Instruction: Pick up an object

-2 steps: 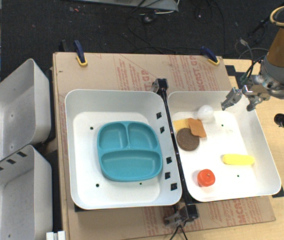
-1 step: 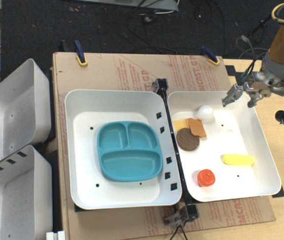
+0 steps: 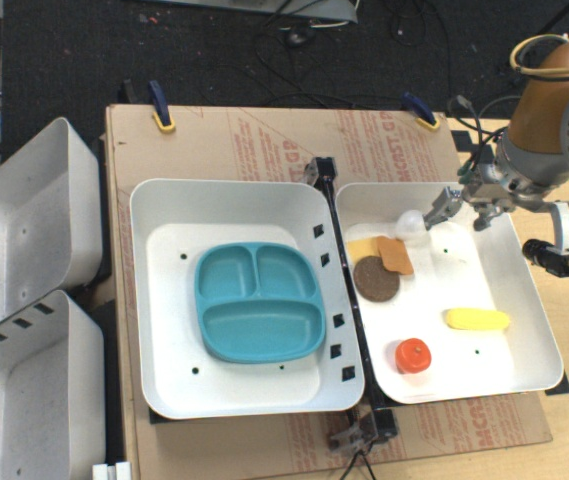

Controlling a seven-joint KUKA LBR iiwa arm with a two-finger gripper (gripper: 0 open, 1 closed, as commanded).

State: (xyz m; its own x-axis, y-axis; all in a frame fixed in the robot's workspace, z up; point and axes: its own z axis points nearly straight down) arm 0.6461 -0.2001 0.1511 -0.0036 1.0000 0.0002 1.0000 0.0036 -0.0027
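The arm (image 3: 549, 108) is reaching in from three o'clock and holding its gripper (image 3: 461, 208) over the upper part of the right bin (image 3: 534, 298), near that bin's twelve-o'clock wall. The two fingers (image 3: 442, 209) are standing visibly apart, roughly half spread, and nothing is lying between them; the spread suggests a pose readied for descent rather than a completed grasp. Candidate objects are all lying in the right bin. A pale, clear-looking item (image 3: 411, 225) is sitting just beside the fingertips, toward nine o'clock of the gripper, and is probably the nearest target, though its form is too faint to name. A tan slice (image 3: 385, 254) is lying toward seven o'clock of the gripper, partly overlapping a brown disc (image 3: 376, 279). A yellow piece (image 3: 477, 319) is resting toward six o'clock, well apart from the gripper, and a red piece (image 3: 413, 355) is sitting near the bin's six-o'clock edge. The left bin (image 3: 154, 298) is holding a teal tray (image 3: 260, 302), lying flat at its centre. The task appears not yet begun in earnest: no object is lifted.
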